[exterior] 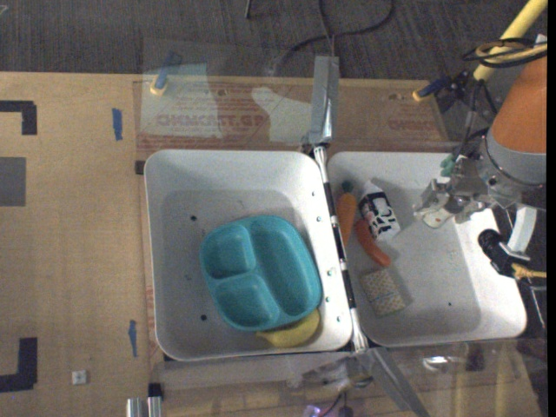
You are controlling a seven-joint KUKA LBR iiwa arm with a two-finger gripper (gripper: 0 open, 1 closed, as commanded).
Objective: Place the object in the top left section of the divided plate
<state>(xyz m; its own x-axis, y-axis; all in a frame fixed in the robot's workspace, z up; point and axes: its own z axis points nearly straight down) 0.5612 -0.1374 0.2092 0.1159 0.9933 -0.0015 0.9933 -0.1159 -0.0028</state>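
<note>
A teal divided plate [261, 272] lies in the left bin [174, 198], with a yellow banana [291, 331] tucked under its lower edge. In the right bin [452, 311] an orange carrot [349, 215], a second red-orange carrot [375, 248], a small white carton with black print [379, 213] and a tan sponge-like square [383, 290] lie along the left side. My gripper [439, 205] hangs over the upper right part of the right bin, to the right of the carton. Nothing shows between its fingers.
A metal divider [322, 111] runs between the two bins. Black cables [495, 252] and a yellow hose [521, 24] hang near the arm on the right. The bench around the bins is cardboard with blue tape marks [117, 124].
</note>
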